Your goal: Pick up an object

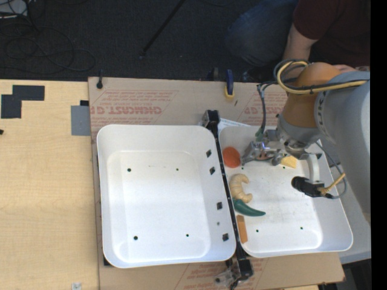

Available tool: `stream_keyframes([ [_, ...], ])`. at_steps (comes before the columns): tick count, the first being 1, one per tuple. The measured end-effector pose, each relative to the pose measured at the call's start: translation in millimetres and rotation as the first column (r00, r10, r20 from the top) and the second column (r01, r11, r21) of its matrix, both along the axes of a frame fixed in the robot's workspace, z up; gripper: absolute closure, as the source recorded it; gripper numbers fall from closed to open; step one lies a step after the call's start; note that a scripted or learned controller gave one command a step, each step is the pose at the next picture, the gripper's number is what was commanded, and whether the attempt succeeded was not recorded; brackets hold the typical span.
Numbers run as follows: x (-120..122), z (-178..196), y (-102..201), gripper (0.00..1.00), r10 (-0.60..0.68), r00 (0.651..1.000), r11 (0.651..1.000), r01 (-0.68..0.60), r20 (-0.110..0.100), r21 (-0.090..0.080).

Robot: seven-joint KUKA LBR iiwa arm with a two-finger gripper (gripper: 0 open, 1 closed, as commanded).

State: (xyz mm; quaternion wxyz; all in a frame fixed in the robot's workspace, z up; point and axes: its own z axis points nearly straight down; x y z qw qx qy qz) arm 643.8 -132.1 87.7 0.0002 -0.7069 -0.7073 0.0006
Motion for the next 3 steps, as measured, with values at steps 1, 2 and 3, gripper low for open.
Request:
stream_keyframes([
  [1,-0.4,-0.5,33.6,0.0,0.002,1.0,1.0,-0.002,-0.003,0.002],
  [2,-0.5,9.7,32.1,1.0,0.0,1.0,1.0,0.0,-0.004,0.002],
  [3,-9.8,268.4,-9.7,1.0,-0.001,1.0,1.0,0.001,0.018,-0.004],
])
